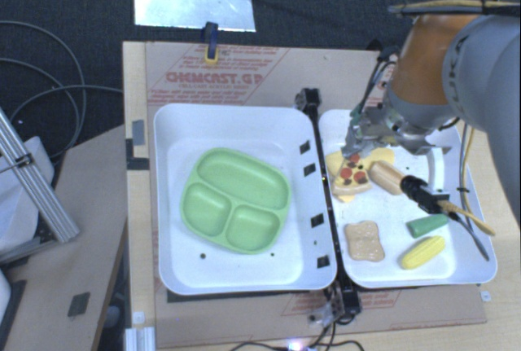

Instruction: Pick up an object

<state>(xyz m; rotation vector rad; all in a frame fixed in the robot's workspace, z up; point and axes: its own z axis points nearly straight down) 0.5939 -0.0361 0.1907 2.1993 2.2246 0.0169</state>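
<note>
We see the hand (355, 147) low over the right bin (468, 264), poised just above the toy pizza slice (352, 177) as if to grasp it; whether clenched or released, we cannot tell.

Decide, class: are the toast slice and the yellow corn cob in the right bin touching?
Apart. The camera view shows bare white bin floor between the toast slice and the corn cob.

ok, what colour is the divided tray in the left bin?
Light green: the divided tray lies in the white left bin, seen clearly in the camera view.
</note>
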